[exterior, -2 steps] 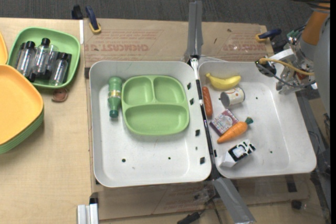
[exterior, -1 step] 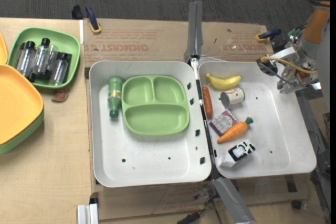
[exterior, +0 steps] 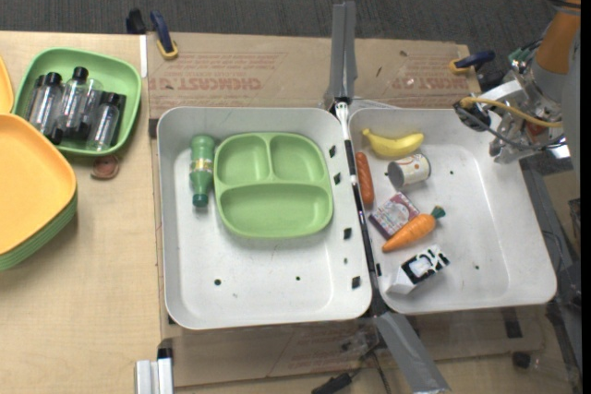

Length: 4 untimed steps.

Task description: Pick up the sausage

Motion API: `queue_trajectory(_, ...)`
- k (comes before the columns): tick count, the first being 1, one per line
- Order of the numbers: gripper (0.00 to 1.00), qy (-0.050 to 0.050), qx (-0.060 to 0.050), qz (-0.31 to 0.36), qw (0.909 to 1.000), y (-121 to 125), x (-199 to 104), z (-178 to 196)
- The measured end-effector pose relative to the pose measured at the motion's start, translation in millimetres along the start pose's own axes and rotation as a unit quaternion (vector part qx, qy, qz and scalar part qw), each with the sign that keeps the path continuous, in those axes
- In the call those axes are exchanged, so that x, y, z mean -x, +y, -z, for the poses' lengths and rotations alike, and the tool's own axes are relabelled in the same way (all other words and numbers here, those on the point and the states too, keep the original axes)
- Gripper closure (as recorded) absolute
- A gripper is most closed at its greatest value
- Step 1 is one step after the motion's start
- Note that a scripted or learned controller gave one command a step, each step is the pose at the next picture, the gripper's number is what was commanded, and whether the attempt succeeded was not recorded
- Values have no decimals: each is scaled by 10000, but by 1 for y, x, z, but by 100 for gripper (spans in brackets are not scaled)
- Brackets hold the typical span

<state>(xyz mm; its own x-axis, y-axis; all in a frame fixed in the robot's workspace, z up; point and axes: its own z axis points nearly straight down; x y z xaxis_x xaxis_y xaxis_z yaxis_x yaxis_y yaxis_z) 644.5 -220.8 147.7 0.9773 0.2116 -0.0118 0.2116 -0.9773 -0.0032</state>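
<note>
1. The slim reddish-brown sausage point(exterior: 366, 178) lies along the right white bin's point(exterior: 499, 226) left wall, below the yellow banana point(exterior: 393, 142).
2. The gripper point(exterior: 517, 143) hovers at the bin's right rim; whether wide or narrow, I cannot tell.

At the frame's right edge the arm point(exterior: 559, 51) is cut off, and its gripper point(exterior: 517, 138) is too cluttered with cables to read. The orange plates point(exterior: 32, 189) at the left edge are cropped too.
</note>
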Motion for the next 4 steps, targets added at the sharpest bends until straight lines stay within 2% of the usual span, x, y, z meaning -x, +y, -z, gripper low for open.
queue_trajectory(4, 100, -63, -15, 74, 10000, -1, 1, 32)
